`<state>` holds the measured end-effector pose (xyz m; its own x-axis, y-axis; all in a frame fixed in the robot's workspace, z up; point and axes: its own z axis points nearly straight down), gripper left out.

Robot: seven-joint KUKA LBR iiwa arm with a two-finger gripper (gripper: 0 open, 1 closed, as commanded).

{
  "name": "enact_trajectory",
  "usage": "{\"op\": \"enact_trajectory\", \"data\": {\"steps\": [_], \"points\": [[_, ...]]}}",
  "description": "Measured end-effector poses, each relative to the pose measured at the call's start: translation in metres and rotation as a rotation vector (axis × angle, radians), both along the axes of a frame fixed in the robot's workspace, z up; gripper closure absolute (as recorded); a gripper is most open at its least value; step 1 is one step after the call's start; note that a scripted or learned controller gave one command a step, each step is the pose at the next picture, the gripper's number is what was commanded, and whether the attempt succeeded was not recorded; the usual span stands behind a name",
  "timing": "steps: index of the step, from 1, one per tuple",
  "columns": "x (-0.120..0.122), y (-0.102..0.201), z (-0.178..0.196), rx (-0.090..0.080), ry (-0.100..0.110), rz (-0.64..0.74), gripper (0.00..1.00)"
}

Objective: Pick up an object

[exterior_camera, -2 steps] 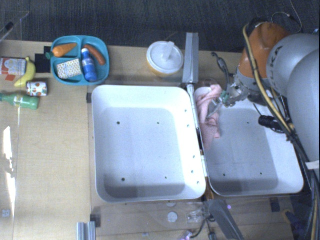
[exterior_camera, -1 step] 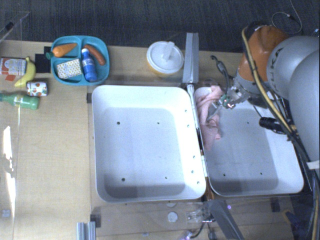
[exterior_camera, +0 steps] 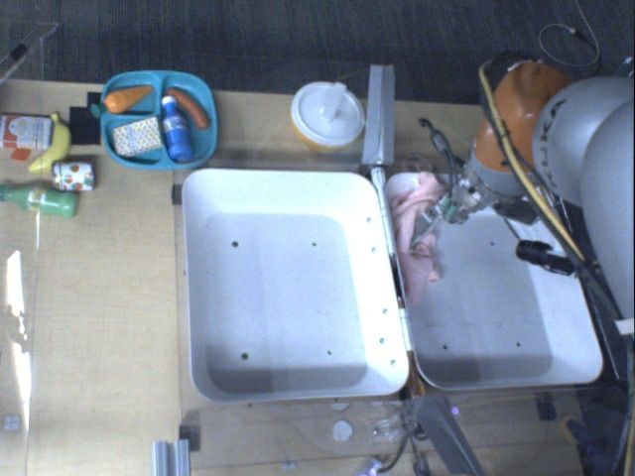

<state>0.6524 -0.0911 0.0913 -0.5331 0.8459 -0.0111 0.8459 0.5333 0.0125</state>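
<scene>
Arm over right bin, pink cloth at bin's near-left corner.
Gripper (exterior_camera: 448, 209) low in the right bin (exterior_camera: 516, 355), touching the crumpled pink cloth (exterior_camera: 415, 228) against its left wall; grip state cannot be told. Left bin (exterior_camera: 288, 276) adjacent. Blue tray (exterior_camera: 159, 119) and white lidded cup (exterior_camera: 327, 115) on bench behind.

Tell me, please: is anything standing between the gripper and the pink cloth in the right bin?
Nothing visible does. The gripper is right at the cloth, which lies bunched against the left wall of the right bin. No other object lies near it in that bin.
</scene>
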Motion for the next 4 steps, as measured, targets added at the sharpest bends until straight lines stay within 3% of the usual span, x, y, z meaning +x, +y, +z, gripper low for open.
{"op": "enact_trajectory", "data": {"steps": [1,2,3,4], "points": [[-0.016,0.001,0.0,0.001,-0.001,-0.031,0.0],[0.015,-0.002,-0.002,0.005,0.023,-0.144,0.0],[-0.018,-0.001,-0.001,0.003,0.003,-0.167,0.0],[0.015,-0.002,-0.002,0.002,0.027,-0.076,0.0]]}}
